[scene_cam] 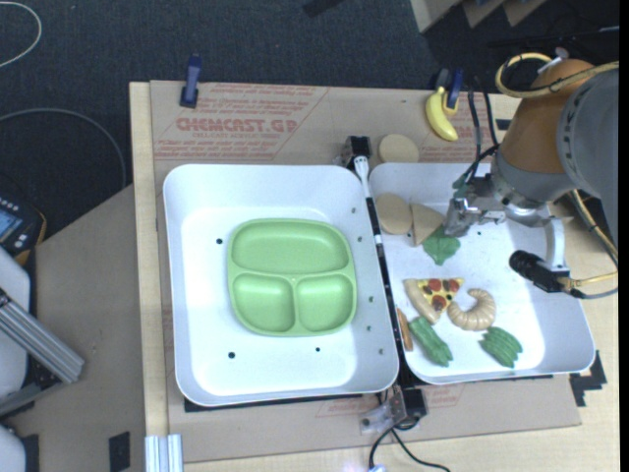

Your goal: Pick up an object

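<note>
My gripper [457, 220] hangs low over the back left part of the right bin [578, 334], reaching in from the right. Its tip is right at the upper edge of a green leafy toy [441, 249]; whether it touches the toy is unclear. A tan wedge [425, 223] and a round tan slice [393, 214] lie just left of the gripper. Toward the front lie a pizza slice [433, 294], a croissant [477, 309], a green pod [430, 341], another green piece [502, 345] and a thin orange stick [404, 329].
The left bin [182, 273] holds a green divided plate [291, 275]. Behind the right bin, on the cardboard, sit a banana [441, 116] and a tan disc [398, 148]. A black part on a cable [536, 268] hangs over the right bin's right side.
</note>
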Tool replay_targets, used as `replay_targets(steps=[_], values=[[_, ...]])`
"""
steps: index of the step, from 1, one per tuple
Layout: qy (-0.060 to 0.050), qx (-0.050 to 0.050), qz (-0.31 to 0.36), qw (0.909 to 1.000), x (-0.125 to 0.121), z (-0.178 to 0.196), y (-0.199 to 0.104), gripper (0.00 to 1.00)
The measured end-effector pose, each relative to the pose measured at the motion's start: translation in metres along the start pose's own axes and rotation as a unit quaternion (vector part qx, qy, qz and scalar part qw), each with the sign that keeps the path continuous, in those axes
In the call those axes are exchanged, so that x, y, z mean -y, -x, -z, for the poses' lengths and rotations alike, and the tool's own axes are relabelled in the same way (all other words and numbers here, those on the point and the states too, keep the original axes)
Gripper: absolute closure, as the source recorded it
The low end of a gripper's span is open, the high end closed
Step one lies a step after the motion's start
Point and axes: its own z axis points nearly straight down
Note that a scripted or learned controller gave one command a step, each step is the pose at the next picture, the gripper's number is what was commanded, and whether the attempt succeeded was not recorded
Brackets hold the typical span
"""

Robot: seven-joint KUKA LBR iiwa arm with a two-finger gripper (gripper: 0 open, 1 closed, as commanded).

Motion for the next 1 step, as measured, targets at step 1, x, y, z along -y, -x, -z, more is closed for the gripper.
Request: replay_targets(steps=[1], values=[[0.000, 0.000, 0.000, 1.0000, -0.0439, -0.0115, 0.0251, 1.00]])
